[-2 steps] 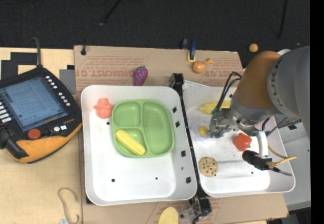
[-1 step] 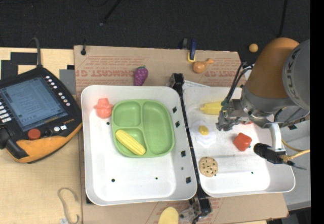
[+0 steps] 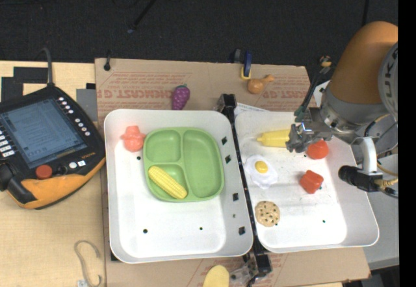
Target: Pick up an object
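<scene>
I have the tool (image 3: 300, 138) low in the right bin (image 3: 351, 230), between banana (image 3: 273, 139) and tomato (image 3: 317, 149), presumably for a pick; whether it is spread or pressed together I cannot tell.

The arm (image 3: 364, 84) is grey with a broad, rounded orange band above the wrist. Thin dark cables run beside it. The gripper (image 3: 298, 139) is dark metal.

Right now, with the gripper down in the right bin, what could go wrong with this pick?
The gripper sits between the yellow toy and the red tomato, so it may nudge either instead of gripping one. The tomato looks round and could roll away. The fried egg lies flat nearby, likely hard to grip.
</scene>
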Controlling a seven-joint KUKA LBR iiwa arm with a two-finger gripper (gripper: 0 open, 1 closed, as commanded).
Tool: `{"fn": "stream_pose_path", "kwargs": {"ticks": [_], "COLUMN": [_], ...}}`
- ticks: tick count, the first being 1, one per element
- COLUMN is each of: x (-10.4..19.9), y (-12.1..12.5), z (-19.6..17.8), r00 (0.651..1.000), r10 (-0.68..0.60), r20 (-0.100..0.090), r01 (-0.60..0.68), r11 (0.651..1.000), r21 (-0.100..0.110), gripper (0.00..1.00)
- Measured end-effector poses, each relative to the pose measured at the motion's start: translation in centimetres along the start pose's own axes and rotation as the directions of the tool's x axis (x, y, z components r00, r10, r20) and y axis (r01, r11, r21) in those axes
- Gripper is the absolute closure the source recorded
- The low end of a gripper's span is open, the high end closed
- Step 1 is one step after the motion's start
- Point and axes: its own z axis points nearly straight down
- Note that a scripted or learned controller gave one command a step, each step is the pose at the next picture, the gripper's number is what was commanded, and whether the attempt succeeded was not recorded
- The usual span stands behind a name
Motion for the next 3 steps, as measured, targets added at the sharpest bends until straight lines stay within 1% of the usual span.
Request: {"fn": "stream_pose_path", "kwargs": {"ticks": [1, 2, 3], "x": [-0.1, 5.2, 10.4], "y": [0.0, -0.5, -3.1], "z": [-0.4, -1.0, 0.1], "r00": [1.000, 1.000, 1.000], "r10": [0.001, -0.004, -0.003], "r20": [-0.001, -0.003, -0.002], "r01": [-0.001, 0.004, 0.003], "r11": [1.000, 1.000, 1.000], "r21": [0.005, 0.007, 0.010], "gripper": [1.00, 1.00, 1.00]}}
